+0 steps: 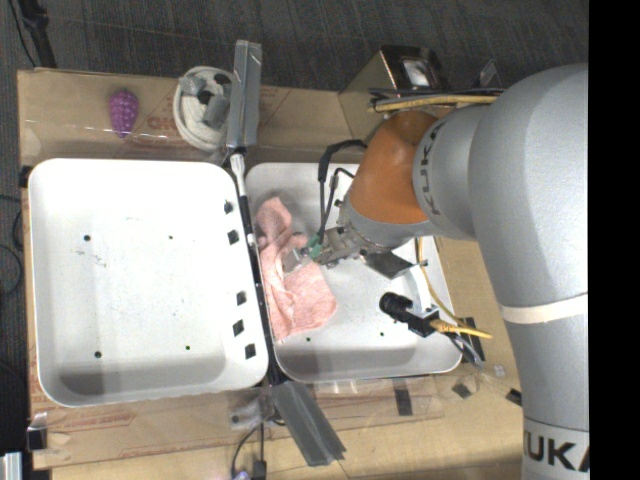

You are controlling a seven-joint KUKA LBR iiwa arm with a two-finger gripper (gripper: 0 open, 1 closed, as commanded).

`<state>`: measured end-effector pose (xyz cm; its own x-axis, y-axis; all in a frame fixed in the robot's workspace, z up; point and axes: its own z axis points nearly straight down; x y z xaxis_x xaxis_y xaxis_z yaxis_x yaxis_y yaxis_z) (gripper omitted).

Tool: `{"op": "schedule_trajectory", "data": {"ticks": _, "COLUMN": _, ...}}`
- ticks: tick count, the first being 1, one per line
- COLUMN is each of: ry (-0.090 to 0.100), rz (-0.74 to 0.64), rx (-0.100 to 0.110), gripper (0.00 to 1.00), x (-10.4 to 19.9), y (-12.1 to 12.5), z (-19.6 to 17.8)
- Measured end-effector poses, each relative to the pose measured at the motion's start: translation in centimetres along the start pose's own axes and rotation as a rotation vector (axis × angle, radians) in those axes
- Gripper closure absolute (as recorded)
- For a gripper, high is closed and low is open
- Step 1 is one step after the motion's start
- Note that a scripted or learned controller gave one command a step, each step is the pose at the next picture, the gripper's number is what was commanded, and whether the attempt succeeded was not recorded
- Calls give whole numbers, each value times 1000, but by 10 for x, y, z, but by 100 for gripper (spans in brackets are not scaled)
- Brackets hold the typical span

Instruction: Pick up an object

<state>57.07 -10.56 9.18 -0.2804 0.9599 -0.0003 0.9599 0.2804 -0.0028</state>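
arm [480, 168]: grey with an orange band, reaching in from the right, wrist over the right bin [370, 353].
pink cloth [300, 298]: crumpled, lying in the right bin along its left wall, stretched from far to near.
gripper [318, 251]: low over the right bin's left half, at the cloth's right edge, seemingly touching it; the view is too crowded to be sure.
grip: cannot tell whether released or clenched.
left bin [130, 268]: white, just beside the right bin, a grey bar [243, 98] running between them.
purple object [123, 111]: on the bench [70, 88], beyond the left bin's far left corner.
white roll [200, 103]: on the bench, right of the purple object, touching the grey bar's far end.
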Motion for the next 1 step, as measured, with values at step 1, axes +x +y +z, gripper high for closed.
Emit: {"op": "schedule_trajectory", "data": {"ticks": 1, "ry": 0, "rz": -4, "rx": 1, "gripper": 100, "x": 0, "y": 0, "z": -10}}
